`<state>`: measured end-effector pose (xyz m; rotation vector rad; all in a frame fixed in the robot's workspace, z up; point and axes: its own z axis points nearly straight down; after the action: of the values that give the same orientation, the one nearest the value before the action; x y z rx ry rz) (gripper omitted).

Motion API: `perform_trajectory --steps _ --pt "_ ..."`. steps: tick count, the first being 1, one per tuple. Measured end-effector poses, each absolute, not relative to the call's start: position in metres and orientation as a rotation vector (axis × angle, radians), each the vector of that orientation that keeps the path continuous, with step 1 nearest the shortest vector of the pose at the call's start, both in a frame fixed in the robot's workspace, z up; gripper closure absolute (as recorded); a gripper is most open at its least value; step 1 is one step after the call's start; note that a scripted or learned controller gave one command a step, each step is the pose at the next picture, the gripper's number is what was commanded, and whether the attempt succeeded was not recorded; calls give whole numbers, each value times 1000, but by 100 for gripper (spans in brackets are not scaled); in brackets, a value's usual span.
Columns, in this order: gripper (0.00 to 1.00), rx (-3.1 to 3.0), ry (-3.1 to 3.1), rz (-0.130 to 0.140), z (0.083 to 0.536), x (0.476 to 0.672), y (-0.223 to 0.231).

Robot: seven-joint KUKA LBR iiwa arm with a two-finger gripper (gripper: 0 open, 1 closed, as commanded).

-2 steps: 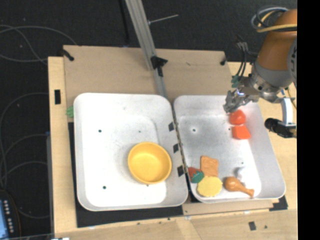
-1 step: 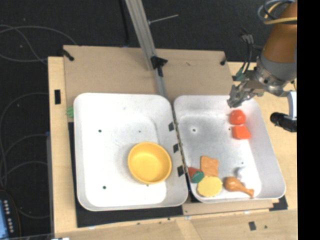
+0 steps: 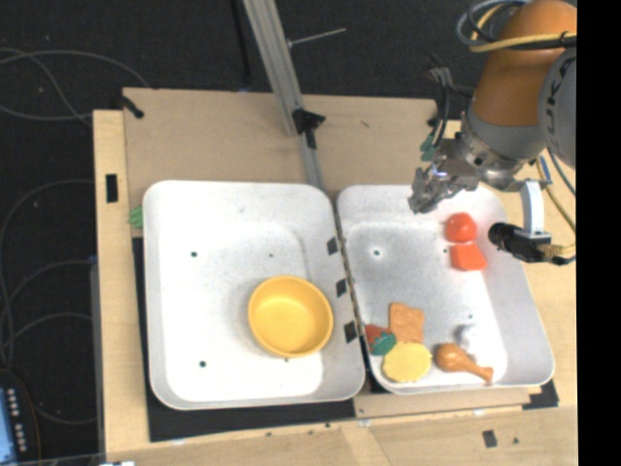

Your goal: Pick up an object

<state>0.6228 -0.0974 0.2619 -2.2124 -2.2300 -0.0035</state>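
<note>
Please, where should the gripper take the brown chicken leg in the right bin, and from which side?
Probably at its thin shank, from above. The chicken leg lies flat near the right bin's front wall, thick end toward the yellow disc, thin end pointing right, so fingers could close across that narrow part.

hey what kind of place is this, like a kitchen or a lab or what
Most likely a robotics lab bench, not a kitchen. A robot arm's gripper hangs over two white bins on a plywood bench, and the food, like the chicken drumstick, looks like plastic toys. Loose cables trail alongside.
</note>
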Motion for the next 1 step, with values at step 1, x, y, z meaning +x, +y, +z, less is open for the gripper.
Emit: perform_trajectory --steps 1 --pt "100 -2213 -2229 -3 267 612 -53"
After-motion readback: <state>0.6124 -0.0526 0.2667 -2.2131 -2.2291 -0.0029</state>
